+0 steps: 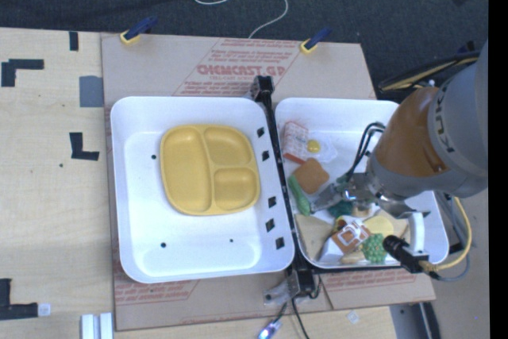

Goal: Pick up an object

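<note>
The grey arm [444, 139] comes in from the right of the frame, its orange band [409, 140] sitting over the right-hand bin [349, 109]. Below the band, the gripper [347, 198] reaches down into the middle of that bin, among a heap of small objects; the view there is cluttered and dim, so whether its claw is spread or pressed together cannot be told, nor whether anything sits in it.

The objects lie in the right bin: a clear packet with red print [295, 137] and a small yellow piece [314, 146] toward the upper left, a brown block [312, 174] just left of the gripper, a green item [299, 195] by the bin's left wall, and an orange-and-white box [348, 236] beside a green knobbly thing [372, 248] near the lower edge.

The left bin [135, 171] holds a yellow divided tray [210, 169], lying flat in its upper half. Both bins rest on a cardboard sheet [230, 67].
</note>
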`<move>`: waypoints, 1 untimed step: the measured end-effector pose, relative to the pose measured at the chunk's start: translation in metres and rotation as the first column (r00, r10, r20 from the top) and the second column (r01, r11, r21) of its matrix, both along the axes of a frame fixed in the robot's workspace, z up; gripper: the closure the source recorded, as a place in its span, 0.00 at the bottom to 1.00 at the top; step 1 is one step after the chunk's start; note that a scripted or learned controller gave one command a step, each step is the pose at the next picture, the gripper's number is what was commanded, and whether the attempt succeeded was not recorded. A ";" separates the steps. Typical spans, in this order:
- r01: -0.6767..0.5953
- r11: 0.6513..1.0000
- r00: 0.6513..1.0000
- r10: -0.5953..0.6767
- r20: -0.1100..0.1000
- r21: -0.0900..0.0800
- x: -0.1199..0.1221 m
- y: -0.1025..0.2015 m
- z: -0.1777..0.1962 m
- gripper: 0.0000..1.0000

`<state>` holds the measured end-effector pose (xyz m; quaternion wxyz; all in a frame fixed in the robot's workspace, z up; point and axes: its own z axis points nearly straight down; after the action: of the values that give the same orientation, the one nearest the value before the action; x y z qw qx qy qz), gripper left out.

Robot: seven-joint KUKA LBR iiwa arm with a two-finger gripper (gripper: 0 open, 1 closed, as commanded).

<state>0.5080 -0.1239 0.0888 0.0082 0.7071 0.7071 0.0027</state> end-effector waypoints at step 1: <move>-0.004 1.000 1.000 0.004 -0.002 0.005 -0.001 -0.005 0.000 0.00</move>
<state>0.5073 -0.1287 0.0888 0.0056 0.7058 0.7084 0.0036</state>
